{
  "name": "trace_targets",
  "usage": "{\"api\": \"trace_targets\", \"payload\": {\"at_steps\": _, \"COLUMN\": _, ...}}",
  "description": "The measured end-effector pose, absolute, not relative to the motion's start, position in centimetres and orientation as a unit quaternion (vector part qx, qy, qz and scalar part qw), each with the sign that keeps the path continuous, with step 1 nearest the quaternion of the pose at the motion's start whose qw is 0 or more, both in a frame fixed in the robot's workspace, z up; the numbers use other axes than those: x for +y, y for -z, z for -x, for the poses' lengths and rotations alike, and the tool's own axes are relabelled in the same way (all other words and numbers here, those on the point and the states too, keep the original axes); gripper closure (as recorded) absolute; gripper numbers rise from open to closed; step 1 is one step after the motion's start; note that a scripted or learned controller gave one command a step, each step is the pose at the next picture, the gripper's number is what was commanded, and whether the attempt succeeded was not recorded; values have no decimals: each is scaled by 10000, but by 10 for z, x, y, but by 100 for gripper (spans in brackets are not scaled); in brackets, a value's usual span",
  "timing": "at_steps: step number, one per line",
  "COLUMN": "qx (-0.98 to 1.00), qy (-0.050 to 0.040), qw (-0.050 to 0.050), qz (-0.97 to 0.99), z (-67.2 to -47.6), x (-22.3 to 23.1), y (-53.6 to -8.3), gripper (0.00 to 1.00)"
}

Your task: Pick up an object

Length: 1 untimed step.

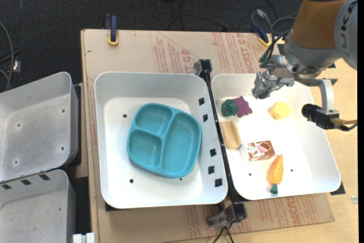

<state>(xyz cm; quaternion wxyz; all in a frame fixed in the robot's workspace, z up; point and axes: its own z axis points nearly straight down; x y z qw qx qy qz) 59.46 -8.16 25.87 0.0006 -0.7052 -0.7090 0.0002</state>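
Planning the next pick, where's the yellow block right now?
The yellow block lies in the right bin, toward its far side, right of the purple toy.

Cut off and unclear
The arm [327, 5] runs off the right edge; the pincer's [263, 90] finger spacing is unreadable.

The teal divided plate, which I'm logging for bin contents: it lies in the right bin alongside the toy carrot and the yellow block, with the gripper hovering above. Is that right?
Not quite. The camera view shows the teal divided plate in the left bin, by itself. The toy carrot and yellow block do lie in the right bin, and the gripper is over that right bin's far end.
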Motion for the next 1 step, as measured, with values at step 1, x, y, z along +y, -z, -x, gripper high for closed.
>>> {"api": "trace_targets", "payload": {"at_steps": 1, "qx": -7086, "qy": -4, "qw": 3, "qz": 7056, "z": -586, "x": -31, "y": -243, "gripper": 100}}
